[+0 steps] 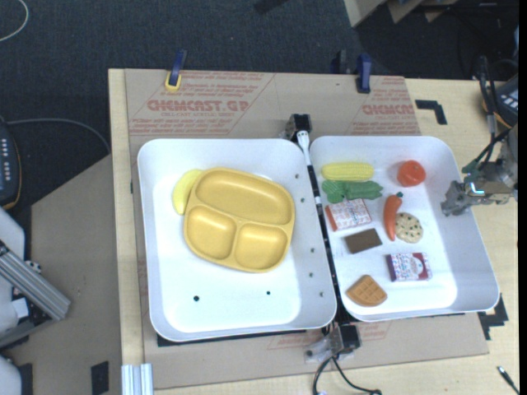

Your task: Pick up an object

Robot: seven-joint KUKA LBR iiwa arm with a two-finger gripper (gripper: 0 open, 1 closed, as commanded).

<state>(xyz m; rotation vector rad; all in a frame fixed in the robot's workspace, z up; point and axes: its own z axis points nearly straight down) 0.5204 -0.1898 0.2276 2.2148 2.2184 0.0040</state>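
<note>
White bins (156,220), two; nine toy foods (362,241); one hand (458,200), grip state indiscernible.

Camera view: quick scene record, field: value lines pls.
left bin: yellow divided plate, yellow item tucked under its left edge
right bin: corn, green vegetable, tomato, carrot, cookie, brown square, waffle, two small packages
tool: at right bin's right rim, holding nothing seen
</note>
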